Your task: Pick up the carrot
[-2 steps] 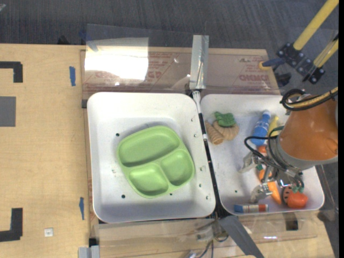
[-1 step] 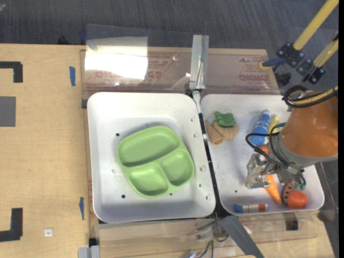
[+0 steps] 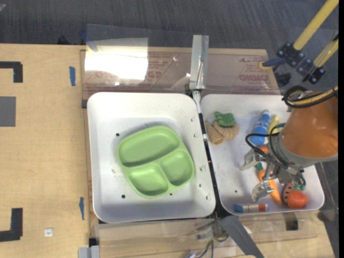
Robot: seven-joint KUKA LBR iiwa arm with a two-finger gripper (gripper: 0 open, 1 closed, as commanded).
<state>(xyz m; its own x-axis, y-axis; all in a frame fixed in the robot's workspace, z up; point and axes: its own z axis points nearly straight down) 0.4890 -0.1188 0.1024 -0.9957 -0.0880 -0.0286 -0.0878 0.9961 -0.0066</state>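
The carrot [image 3: 274, 190] is a small orange piece lying near the front of the right bin [image 3: 231, 181], partly under the wrist. My gripper [image 3: 256, 174] is down in that bin, right over the carrot. Its two metal fingers [image 3: 249, 160] stand apart, one to the left and one by the carrot's near end, so the gripper is open. A bit of orange shows between them. The arm's orange band [image 3: 312, 133] hides what lies behind the carrot.
A red-orange round fruit [image 3: 296, 199] touches the carrot's right side. A small tube [image 3: 251, 208] lies at the bin's front wall. A blue bottle [image 3: 262, 127], a green toy [image 3: 224, 119] and a tan bread piece [image 3: 219, 134] lie farther back. A green divided plate [image 3: 156, 160] sits in the left bin.
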